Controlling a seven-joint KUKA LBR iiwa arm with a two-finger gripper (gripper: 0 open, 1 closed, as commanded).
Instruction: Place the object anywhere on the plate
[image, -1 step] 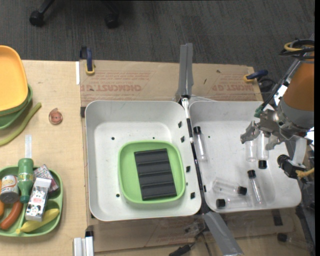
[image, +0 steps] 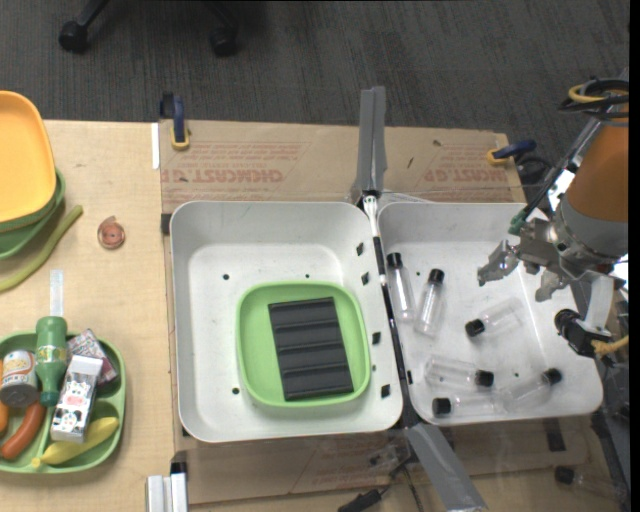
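A green plate (image: 254, 318) lies in the left bin (image: 205, 250). On the plate rests a black ribbed rectangular block (image: 310, 347), lying flat across its middle. Several clear vials with black caps are scattered in the right bin (image: 455, 225), among them one (image: 430, 300) near the divider, one (image: 495, 322) at the centre and one (image: 530, 388) at the front. My gripper (image: 520, 280) hangs over the right bin's far right side. Its fingers are spread open and hold nothing. It is well apart from the plate.
A metal divider (image: 372, 150) runs between the two bins. Left of the bins stand stacked yellow and green dishes (image: 22, 160) and a green tray of toy food (image: 60, 400). Clamps (image: 176, 125) sit along the cardboard's back edge.
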